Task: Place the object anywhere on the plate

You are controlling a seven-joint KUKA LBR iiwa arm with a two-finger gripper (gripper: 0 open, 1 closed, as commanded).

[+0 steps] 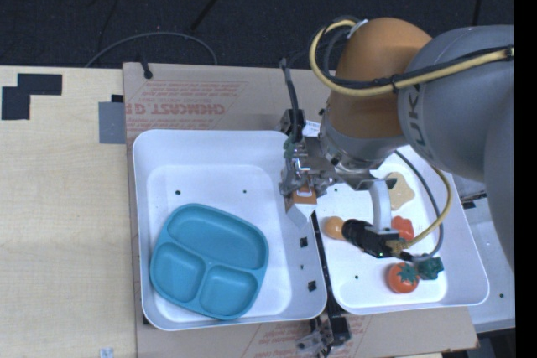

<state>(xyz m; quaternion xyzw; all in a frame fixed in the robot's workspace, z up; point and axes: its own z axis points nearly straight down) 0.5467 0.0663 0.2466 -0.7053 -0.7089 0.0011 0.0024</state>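
Fingers grasping small orange object, above the bins' shared rim | plate down-left of fingers in left bin | advice: carry well over plate, lower before releasing.

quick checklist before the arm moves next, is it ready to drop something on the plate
1. Blue plate lies flat in the left bin: ok.
2. Plate compartments bare, room to place: ok.
3. Gripper is above the plate: not ok, it hangs at the divide between the bins.
4. Small orange object at the fingertips is truly gripped: cannot tell.
5. Other items, such as the tomato, sit in the right bin, off the path: ok.
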